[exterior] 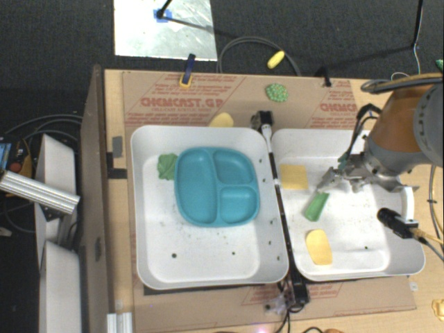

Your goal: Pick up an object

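Observation:
In the right bin (395,255) lie a green cylinder-shaped piece (316,206), a pale yellow square block (293,177) and a yellow oval piece (319,246). My gripper (331,180) hangs low over this bin, just above and to the right of the green piece's upper end. The yellow square lies to the gripper's left, the yellow oval nearer the front wall. The view does not show anything held.
The left bin (149,207) holds a blue divided plate (216,186) and a small green leafy piece (167,166) at the plate's left. Behind the bins on the cardboard lie a green round item (277,92) and a yellow item (222,121). The arm (409,127) comes in from the right.

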Tool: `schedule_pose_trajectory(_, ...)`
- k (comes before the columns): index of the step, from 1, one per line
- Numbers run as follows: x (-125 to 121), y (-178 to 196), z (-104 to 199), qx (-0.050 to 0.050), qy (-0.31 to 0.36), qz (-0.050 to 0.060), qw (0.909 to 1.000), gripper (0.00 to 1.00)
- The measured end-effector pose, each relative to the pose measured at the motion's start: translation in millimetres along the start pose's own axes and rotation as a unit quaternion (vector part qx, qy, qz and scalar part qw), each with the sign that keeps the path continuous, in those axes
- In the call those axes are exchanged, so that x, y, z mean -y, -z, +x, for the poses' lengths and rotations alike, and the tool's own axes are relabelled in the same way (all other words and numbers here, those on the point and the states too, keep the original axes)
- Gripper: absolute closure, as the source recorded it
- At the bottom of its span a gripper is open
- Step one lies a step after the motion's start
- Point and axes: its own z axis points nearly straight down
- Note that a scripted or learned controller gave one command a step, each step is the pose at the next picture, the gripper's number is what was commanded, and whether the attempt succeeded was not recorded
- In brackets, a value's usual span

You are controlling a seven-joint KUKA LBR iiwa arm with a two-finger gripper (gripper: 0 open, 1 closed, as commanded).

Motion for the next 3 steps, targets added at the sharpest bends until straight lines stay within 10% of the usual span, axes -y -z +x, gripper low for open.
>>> schedule_pose_trajectory(1, 32, -21, 49, 0.000, 0.001, -0.002, 1.0000, 0.00)
schedule_pose_trajectory(2, 29, -9, 46, 0.002, -0.002, -0.005, 1.0000, 1.00)
schedule_pose_trajectory(3, 31, 128, 102, 0.001, 0.002, -0.012, 0.9999, 1.00)
